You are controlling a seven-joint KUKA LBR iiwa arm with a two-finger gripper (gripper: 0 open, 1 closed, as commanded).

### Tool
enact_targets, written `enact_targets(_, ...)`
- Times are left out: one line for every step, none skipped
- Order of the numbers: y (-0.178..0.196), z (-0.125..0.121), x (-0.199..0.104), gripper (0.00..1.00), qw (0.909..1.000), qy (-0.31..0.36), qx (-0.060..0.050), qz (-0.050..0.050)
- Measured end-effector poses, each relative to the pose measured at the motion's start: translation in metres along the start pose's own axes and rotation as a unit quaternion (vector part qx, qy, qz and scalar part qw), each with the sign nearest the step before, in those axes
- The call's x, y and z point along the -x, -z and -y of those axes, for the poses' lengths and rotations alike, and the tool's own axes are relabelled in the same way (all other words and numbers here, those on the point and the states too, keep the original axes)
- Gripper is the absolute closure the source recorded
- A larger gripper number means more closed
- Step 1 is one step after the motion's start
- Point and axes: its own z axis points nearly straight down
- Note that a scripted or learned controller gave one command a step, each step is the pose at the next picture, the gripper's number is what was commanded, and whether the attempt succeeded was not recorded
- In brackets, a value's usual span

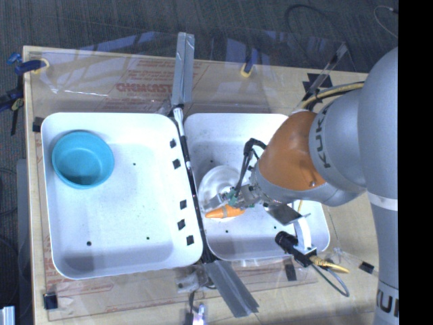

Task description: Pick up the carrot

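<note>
An orange carrot (224, 212) lies in the right bin (203, 135), near its left wall and just below a clear round dish (215, 185). My gripper (235, 198) comes down from the orange-banded wrist and sits right over the carrot's right end, touching or nearly touching it. The arm's bulk covers the space behind it, and the view does not settle whether the carrot is between the fingers.
A blue bowl (82, 158) sits in the upper left corner of the left bin (135, 242). A raised divider with black clips (183, 205) separates the two bins. Cables and a black fitting (298, 244) hang by the right bin's front edge.
</note>
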Motion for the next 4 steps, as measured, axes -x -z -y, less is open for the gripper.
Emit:
enact_targets(0.0,0.001,-0.004,0.0,0.9985,-0.054,-0.002,-0.001)
enact_targets(0.0,0.0,-0.012,0.0,0.9739,-0.227,-0.004,-0.006)
enact_targets(0.012,-0.002,-0.006,1.0,0.9738,-0.227,0.001,-0.003)
enact_targets(0.098,-0.031,-0.029,1.0,0.9638,-0.265,-0.029,-0.012)
